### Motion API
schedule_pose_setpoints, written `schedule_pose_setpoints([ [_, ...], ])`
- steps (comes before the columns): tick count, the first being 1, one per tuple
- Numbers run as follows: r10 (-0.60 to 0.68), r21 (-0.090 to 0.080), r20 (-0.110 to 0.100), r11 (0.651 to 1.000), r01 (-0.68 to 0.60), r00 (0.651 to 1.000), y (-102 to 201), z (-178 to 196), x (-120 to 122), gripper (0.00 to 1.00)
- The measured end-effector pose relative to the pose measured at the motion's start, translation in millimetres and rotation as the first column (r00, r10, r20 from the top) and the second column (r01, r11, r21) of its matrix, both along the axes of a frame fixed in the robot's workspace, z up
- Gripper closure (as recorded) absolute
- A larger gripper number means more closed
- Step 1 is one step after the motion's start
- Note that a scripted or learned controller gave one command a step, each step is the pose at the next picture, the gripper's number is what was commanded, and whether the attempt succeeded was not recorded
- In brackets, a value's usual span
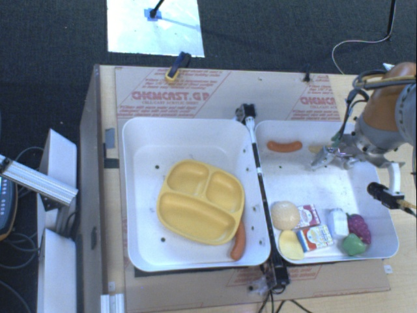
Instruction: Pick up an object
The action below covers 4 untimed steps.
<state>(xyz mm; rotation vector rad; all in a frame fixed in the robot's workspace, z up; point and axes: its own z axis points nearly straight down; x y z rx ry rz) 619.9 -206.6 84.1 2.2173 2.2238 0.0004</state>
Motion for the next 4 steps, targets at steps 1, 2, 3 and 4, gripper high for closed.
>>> schedule_pose_setpoints([
  [1,0.002,-0.001,0.004,1.0,-0.002,1.0,0.3,32.8,50.0,0.0],
  [2,-0.001,0.0,-0.001,1.0,0.001,1.0,-0.2,-0.1,-29.5,0.0],
  [3,0.001,-0.001,0.002,1.0,-0.001,1.0,0.4,6.4,48.6,0.0],
  [4,0.005,-0.005,0.01,1.0,-0.004,1.0,-1.6,23.6,51.5,1.0],
])
